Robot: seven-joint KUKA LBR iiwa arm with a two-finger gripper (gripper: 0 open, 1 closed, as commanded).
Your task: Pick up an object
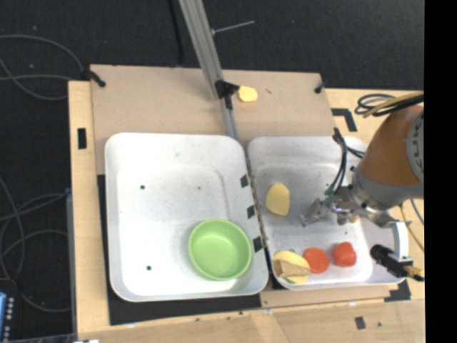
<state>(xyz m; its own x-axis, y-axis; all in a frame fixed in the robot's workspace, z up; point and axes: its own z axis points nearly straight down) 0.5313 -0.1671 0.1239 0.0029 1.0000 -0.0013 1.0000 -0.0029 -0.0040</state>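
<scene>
In the right bin (300,156) lie a pale yellow lump (278,199) near its left wall, a yellow and tan piece (292,266) at the front left corner, and two red pieces (316,259) (344,254) along the front edge. A green bowl (220,248) sits in the front right of the left bin (157,170). My gripper (318,211) hangs low over the middle of the right bin, to the right of the pale yellow lump and above the red pieces. Nothing shows between its fingers.
A small yellow object (248,93) lies on the brown board behind the bins. A slanted metal rail (203,41) runs from the top down to the gap between the bins. The arm's orange band (389,156) stands over the right bin's right side.
</scene>
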